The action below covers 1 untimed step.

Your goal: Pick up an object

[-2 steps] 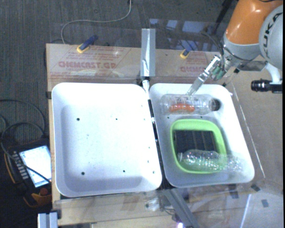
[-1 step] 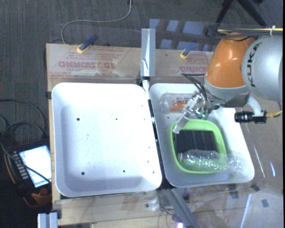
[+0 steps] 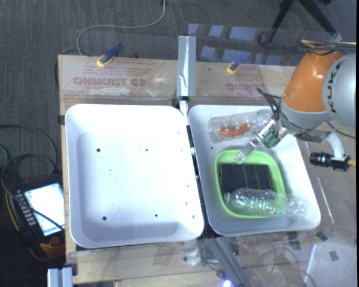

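The right bin point(image 3: 303, 160) holds a green dish point(image 3: 279, 173) with a flat black item point(image 3: 245, 177) lying in it. A crumpled clear plastic bottle point(image 3: 262, 202) rests across the dish's front rim. At the back of the bin lies a clear packet with orange contents point(image 3: 234, 128). My gripper point(image 3: 247, 150) reaches in from the right and hangs over the dish's back rim, just in front of the clear packet. I see nothing held in it.
The left white bin point(image 3: 131, 172) sits beside the right one, with a dividing ridge between them. A metal post point(image 3: 186, 64) stands at the back between the bins. Two clamps point(image 3: 109, 54) point(image 3: 237, 64) grip the back board. A small screen point(image 3: 45, 205) lies on the floor at left.
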{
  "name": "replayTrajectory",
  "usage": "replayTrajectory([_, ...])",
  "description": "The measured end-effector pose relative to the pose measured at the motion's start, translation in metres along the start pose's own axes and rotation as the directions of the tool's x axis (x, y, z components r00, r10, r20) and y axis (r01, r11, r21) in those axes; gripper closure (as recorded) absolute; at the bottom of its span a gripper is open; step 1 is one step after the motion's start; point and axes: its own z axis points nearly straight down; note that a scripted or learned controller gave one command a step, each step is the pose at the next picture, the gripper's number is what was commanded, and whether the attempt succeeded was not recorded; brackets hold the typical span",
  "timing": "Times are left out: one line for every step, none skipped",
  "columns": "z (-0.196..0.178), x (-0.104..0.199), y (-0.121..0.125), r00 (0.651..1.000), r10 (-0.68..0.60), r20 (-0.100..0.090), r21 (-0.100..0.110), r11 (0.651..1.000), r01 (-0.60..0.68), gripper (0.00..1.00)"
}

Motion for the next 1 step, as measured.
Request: replayTrajectory([0.0168,0.0392,-0.0003,0.968,0.25,0.018,-0.02,0.968,-0.249,0.0])
